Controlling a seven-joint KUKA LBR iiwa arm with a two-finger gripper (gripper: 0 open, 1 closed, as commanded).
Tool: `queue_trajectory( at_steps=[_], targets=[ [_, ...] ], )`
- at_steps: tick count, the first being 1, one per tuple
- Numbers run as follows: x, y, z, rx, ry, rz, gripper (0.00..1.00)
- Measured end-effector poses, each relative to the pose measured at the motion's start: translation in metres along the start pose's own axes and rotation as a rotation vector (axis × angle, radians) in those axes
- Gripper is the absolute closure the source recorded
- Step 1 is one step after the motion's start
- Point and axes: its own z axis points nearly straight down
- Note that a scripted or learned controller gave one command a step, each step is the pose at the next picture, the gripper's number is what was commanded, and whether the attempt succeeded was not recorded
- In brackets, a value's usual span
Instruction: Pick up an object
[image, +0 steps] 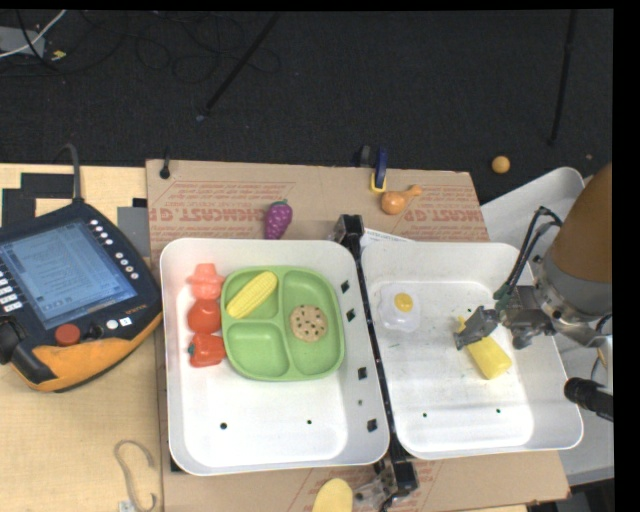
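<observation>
My gripper (477, 329) hangs low over the right bin (440, 425), near its right side. A yellow block (490, 357) lies on the bin floor just below and right of the gripper, very close to it; whether they touch is unclear. A small yellow bit (462, 323) shows at the gripper's left edge. Further left in the same bin lies a clear piece with a yellow centre (402, 308). The arm (585, 250) comes in from the right.
The left bin (260, 430) holds a green divided plate (262, 358) with a corn cob (250, 292) and a cookie (309, 322), and red and orange toys (204, 318) beside it. A tablet pendant (65, 285) lies at the left. A purple toy (278, 218) and an orange one (396, 200) sit behind the bins.
</observation>
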Motion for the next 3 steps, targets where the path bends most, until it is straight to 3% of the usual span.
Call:
queue_trajectory(
  at_steps=[1,3],
  targets=[
    [0.000,0.003,-0.006,-0.013,-0.003,-0.002,0.00],
    [0.011,0.010,0.103,-0.007,0.000,-0.004,0.00]
  ],
)
